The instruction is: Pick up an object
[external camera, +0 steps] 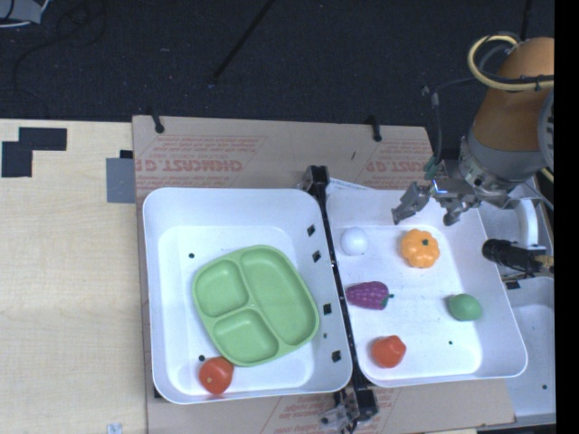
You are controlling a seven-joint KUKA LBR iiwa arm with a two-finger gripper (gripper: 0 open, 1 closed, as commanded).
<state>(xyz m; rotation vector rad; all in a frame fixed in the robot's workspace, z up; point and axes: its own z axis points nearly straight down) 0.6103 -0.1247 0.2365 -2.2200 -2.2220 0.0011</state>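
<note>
Red tomato point(215, 374) lies far left of tool point(432, 204), its fingers apart over orange pepper point(420, 248)

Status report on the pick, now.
Gripper open, holding nothing, above right bin far edge. Orange pepper nearest, just below it. White ball to its left, apart. Nothing blocking.

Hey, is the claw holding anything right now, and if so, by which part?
Nothing is held. The open claw hangs above the right white bin, just up-left of the orange plastic pepper, with nothing between its fingers.
</note>
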